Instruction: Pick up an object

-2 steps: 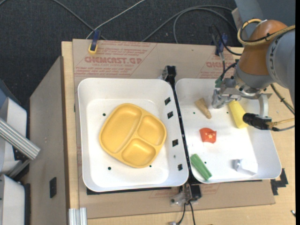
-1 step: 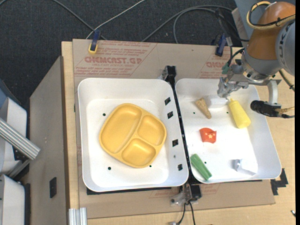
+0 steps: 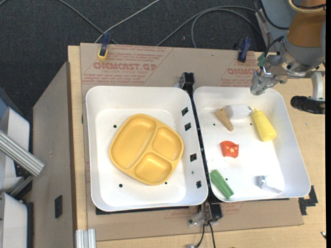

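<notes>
The right bin (image 3: 295, 138) holds a tan cone-shaped piece (image 3: 224, 118) next to a whitish block (image 3: 239, 111), a yellow bottle-shaped toy (image 3: 263, 125), a red piece (image 3: 230, 149), a green pod (image 3: 221, 184) and a small grey-white item (image 3: 264, 183). My gripper (image 3: 259, 84) hangs above the far rim of the right bin, up and right of the whitish block, with nothing visibly between its fingers.
The left bin (image 3: 98, 138) carries a yellow divided plate (image 3: 146, 149). Black clips run along the divider (image 3: 192, 133) between the bins. Blue clamps (image 3: 104, 50) hold the cardboard at the back. Cables lie on the dark floor beyond.
</notes>
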Tool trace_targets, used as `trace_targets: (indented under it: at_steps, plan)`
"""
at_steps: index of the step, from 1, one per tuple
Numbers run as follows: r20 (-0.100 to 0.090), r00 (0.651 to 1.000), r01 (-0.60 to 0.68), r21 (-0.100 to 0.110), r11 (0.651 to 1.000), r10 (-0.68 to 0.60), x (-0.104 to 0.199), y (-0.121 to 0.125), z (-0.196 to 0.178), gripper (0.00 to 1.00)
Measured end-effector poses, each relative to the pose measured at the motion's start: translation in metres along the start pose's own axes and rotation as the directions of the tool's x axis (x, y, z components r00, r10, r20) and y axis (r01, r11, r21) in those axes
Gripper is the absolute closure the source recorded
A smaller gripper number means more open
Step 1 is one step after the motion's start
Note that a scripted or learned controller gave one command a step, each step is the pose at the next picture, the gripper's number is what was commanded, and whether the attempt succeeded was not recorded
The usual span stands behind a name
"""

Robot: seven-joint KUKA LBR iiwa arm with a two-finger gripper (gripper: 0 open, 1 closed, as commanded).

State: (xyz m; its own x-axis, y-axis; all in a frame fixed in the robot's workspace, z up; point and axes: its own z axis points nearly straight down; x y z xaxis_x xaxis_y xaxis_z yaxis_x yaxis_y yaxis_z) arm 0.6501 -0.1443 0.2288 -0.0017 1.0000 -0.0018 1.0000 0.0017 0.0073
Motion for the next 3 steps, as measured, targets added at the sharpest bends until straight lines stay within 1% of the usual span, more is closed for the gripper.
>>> trace_targets:
  at_steps: [1,2,3]
  plan:
    - [-0.001,1.000,0.000,0.003,1.000,0.000,0.000,0.001,-0.041,1.00]
    - [-0.005,1.000,0.004,0.010,1.000,-0.004,0.060,-0.005,-0.026,1.00]
    - [-0.004,1.000,0.005,0.008,1.000,-0.005,0.117,-0.003,-0.029,1.00]
